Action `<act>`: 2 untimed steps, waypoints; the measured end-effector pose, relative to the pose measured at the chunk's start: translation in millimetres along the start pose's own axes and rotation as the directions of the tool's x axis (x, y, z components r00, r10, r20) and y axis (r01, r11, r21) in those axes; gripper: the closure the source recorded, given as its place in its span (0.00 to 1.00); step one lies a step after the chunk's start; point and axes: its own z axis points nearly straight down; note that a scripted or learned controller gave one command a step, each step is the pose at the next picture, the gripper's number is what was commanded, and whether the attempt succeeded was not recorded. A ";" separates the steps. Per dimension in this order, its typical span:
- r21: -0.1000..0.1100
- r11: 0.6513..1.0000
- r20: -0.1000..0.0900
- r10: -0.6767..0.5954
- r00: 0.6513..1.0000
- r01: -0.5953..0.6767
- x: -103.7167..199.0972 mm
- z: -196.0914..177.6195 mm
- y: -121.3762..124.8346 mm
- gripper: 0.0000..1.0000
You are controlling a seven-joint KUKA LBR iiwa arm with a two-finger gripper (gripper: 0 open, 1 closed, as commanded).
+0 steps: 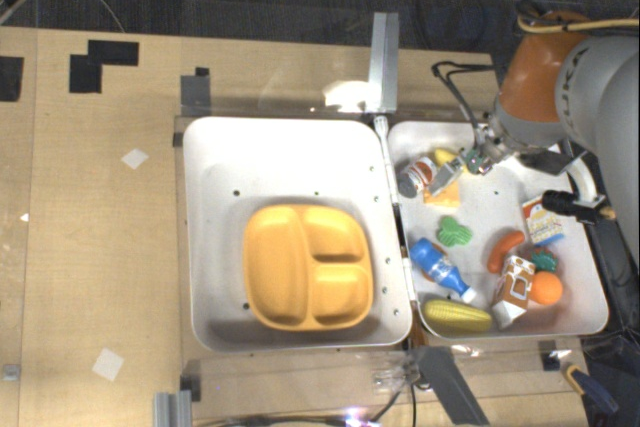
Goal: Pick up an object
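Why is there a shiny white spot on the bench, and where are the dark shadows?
In the camera view, light glares off the wooden bench just behind the left shallow white bin; a soft shadow lies under the front edge of the yellow plastic divided tray; the small toys in the right shallow white bin look slightly blurry, and so does the claw.

The arm (575, 85) is cut off by the right edge, and its wrist hides the back right corner of the right bin (590, 310). The gripper (478, 158) is too small and blurred to make out its fingers. A small teal thing (545, 263) sits half hidden behind the orange ball (546, 288).
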 end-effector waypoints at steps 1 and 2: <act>0.007 0.999 -0.008 0.049 0.999 -0.049 -13.8 -23.6 -32.8 0.00; 0.022 1.000 -0.020 -0.004 1.000 0.004 -33.4 2.1 -14.9 0.00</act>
